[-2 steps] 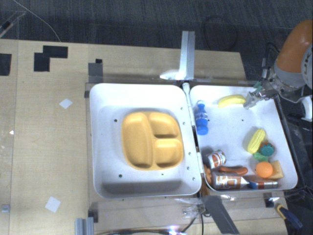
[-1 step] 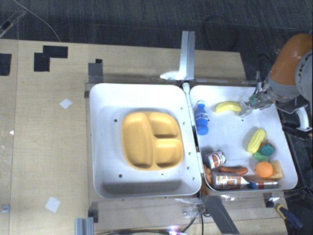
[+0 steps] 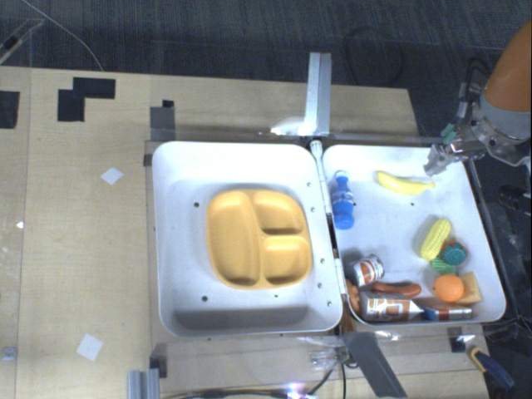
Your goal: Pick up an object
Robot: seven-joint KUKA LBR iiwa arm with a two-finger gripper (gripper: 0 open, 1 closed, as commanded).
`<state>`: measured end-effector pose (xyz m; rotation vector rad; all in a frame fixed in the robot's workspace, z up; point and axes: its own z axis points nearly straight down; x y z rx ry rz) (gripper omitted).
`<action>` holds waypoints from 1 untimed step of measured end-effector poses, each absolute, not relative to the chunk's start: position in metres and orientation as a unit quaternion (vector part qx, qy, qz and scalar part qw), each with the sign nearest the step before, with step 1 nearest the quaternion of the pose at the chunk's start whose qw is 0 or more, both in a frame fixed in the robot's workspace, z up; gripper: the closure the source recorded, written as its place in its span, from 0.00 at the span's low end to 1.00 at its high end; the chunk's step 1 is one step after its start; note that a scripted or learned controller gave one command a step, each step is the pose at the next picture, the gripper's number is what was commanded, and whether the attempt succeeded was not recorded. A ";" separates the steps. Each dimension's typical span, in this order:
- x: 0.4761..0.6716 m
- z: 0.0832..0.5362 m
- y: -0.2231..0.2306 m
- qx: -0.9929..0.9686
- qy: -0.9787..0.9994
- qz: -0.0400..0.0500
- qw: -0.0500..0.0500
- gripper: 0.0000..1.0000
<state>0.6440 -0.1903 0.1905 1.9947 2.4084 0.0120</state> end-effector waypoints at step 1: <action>0.533 0.115 -0.152 0.670 0.742 -0.001 -0.002 1.00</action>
